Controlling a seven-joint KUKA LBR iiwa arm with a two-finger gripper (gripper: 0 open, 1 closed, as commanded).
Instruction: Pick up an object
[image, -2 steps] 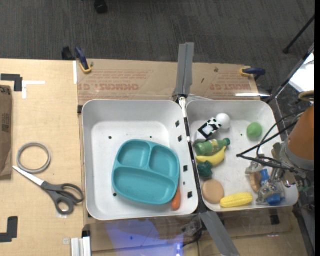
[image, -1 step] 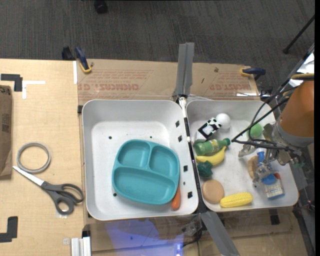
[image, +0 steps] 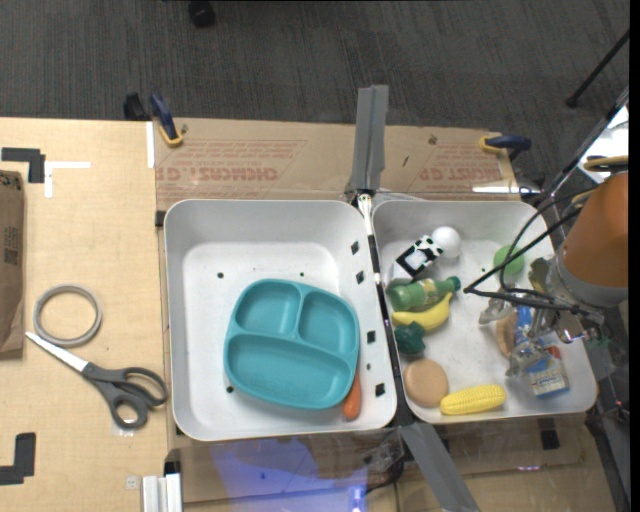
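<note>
Gripper (image: 527, 345) hangs at the right bin's (image: 470, 215) three o'clock side; whether it is open or closed cannot be told. Corn (image: 472, 400) lies at six o'clock, banana (image: 424, 316) near nine.

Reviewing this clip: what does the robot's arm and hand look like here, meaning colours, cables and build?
The arm enters at the right edge, with a broad orange band over a grey segment. Thin black cables run slantwise across it, over the right bin. Below the wrist, the hand is a cluttered grey metal assembly with dark fittings; it is too blurred to make out finer markings.
</note>
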